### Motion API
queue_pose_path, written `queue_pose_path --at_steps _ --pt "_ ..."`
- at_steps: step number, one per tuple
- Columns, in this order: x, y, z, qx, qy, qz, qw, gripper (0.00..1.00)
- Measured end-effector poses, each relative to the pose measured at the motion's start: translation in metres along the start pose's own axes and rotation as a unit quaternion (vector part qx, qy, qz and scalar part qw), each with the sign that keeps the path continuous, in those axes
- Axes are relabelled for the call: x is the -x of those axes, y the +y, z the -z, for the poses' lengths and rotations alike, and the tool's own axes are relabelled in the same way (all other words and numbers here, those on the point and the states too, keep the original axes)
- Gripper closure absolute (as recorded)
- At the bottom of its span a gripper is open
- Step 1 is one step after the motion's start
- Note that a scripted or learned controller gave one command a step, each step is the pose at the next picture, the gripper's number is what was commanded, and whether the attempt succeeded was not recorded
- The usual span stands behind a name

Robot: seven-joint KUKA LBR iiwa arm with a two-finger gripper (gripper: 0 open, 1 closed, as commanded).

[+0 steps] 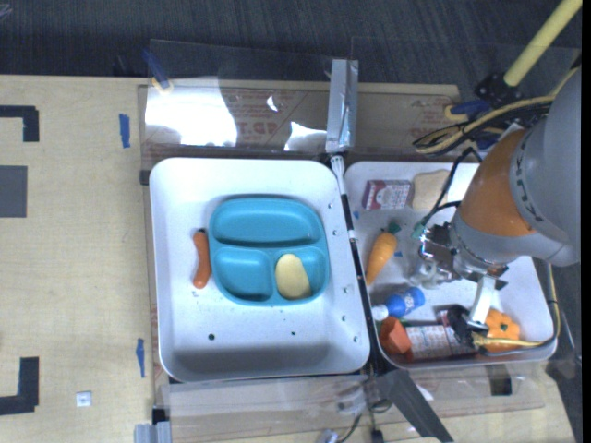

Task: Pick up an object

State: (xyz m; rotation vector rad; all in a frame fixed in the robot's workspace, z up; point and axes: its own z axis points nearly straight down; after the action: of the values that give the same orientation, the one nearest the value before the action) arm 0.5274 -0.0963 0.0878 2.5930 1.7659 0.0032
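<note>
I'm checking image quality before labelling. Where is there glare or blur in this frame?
Camera view: strong white glare on the clear panel behind the left bin; the blue tray and yellow object are evenly lit and fairly sharp; the gripper area over the right bin looks soft and cluttered.

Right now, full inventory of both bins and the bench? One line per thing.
left bin: 1, white, left of the divider
divided tray: 1, blue, middle of the left bin
yellow oval item: 1, yellow, in the tray's lower right compartment
sausage-shaped item: 1, orange-red, in the left bin beside the tray's left edge
right bin: 1, white, right of the divider
carrot-like item: 1, orange, left part of the right bin
small packet: 1, dark red and white, top left of the right bin
bottle: 1, blue and white, lower left of the right bin
arm: 1, grey with orange band, over the right bin
hand: 1, dark and metallic, low over the right bin's middle
</note>
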Motion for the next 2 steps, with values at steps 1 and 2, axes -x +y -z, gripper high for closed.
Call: queue_pose_path --at_steps 1,2 --pt "-0.002 0.000 0.000 0.001 0.001 0.001 1.0000 0.00" --pt "-0.002 0.001 0.011 0.002 0.001 0.001 1.0000 1.00"
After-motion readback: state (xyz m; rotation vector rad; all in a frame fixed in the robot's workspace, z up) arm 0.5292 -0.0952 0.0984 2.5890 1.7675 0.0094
